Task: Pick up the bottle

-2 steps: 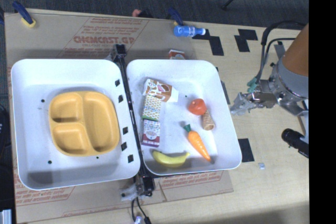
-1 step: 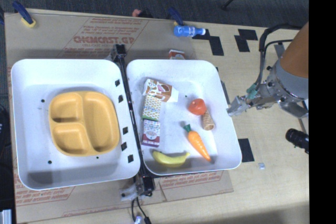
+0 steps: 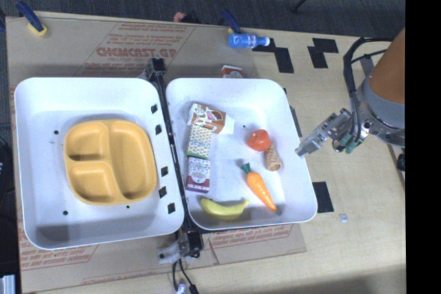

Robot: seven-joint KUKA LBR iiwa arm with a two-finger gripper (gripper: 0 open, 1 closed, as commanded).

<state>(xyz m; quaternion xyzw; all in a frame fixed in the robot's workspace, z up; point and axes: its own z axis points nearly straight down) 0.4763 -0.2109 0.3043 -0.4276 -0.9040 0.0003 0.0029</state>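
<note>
Left bin (image 3: 27, 148) holds a yellow tray (image 3: 109, 160); right bin (image 3: 293, 113) holds food; gripper (image 3: 311, 143) state unclear.

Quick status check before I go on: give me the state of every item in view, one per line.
bottle: lying on its side on the bench, outside the bins
gripper: beside the right bin's rim, holding nothing
yellow tray: flat in the left bin
carton: lying flat in the right bin
carrot: lying flat
banana: lying flat

The grey arm (image 3: 386, 89) reaches in from the right, its tool (image 3: 313, 141) pointing left, hanging low.
</note>
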